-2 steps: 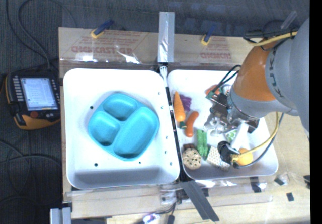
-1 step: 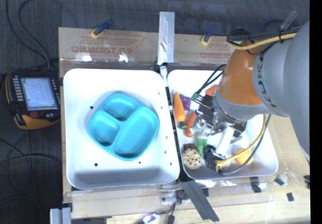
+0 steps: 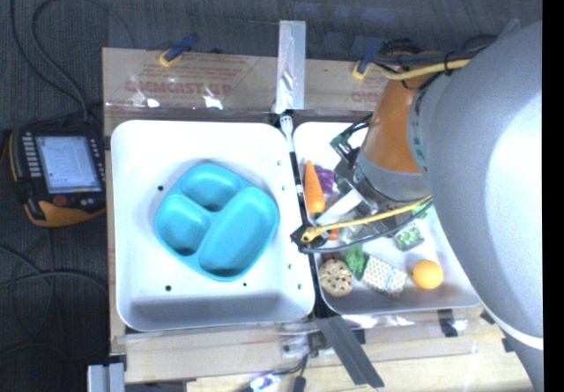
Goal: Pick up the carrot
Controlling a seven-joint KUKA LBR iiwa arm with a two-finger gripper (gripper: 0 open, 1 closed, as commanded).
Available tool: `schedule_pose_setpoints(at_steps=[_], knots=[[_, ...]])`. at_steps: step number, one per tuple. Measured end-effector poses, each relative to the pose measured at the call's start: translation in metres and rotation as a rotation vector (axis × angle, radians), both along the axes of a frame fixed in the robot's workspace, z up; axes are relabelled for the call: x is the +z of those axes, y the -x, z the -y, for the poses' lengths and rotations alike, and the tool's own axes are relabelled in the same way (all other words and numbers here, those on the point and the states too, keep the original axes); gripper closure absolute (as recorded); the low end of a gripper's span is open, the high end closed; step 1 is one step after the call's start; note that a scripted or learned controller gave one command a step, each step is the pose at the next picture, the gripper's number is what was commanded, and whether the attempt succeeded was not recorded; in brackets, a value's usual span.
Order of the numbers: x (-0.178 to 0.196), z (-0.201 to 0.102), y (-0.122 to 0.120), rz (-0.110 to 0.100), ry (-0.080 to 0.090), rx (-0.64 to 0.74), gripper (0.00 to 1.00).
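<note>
Gripper (image 3: 337,205) sits low in the right bin (image 3: 315,142), at centre right of the frame, just beside the carrot (image 3: 313,188); whether it is released, clenched or grasping anything cannot be told, since the wrist above covers it. Its grey arm (image 3: 502,161), with the orange band (image 3: 392,130), fills the right side of the frame and overhangs much of that bin. Left of centre lies the left bin (image 3: 141,280), holding a blue divided plate (image 3: 216,218). At the far left edge rests a teach pendant (image 3: 57,172). The carrot lies along the right bin's left wall, lengthwise up the frame, with a purple item (image 3: 325,178) touching its right side. Towards the lower edge of the right bin lie a white green-dotted piece (image 3: 383,274), a round brown cookie (image 3: 335,277), an orange ball (image 3: 427,274) and a green item (image 3: 355,260).
</note>
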State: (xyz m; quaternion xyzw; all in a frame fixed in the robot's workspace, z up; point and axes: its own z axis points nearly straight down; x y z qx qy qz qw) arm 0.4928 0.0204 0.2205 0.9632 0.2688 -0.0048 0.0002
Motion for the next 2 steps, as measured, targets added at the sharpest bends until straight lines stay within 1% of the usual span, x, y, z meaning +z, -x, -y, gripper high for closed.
schedule_pose_setpoints(at_steps=[1,2], knots=[[0.009,0.051,0.009,0.003,0.002,-0.298,1.0],[0.079,0.072,0.008,0.003,0.002,-0.248,1.0]])
